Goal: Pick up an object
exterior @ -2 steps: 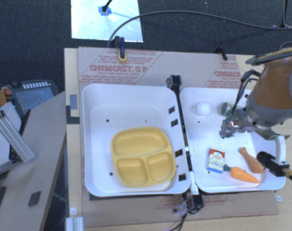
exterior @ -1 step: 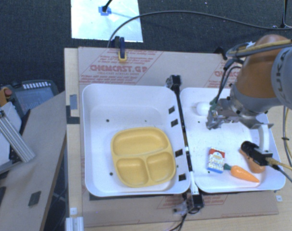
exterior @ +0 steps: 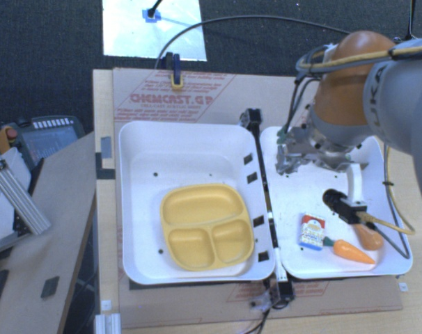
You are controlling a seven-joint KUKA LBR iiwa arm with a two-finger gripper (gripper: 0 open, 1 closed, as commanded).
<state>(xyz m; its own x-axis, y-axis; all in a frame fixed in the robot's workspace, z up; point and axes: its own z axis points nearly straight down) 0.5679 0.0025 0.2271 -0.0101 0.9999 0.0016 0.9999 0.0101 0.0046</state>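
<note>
My gripper (exterior: 289, 162) hangs low over the far left corner of the right bin (exterior: 292, 259), close to the divider between the bins. Nothing shows in it. A small red, white and blue box (exterior: 312, 231) lies near the bin's front. To the box's right is an orange carrot (exterior: 352, 251), and a tan rounded object (exterior: 370, 237) rests just behind the carrot. All three lie well in front of the gripper and apart from it.
A yellow divided plate (exterior: 205, 225) rests in the left bin (exterior: 138, 186), toward its front. The grey arm with its orange band (exterior: 354, 75) reaches in over the right bin's far side. A handheld controller (exterior: 47, 141) sits on the side table at left.
</note>
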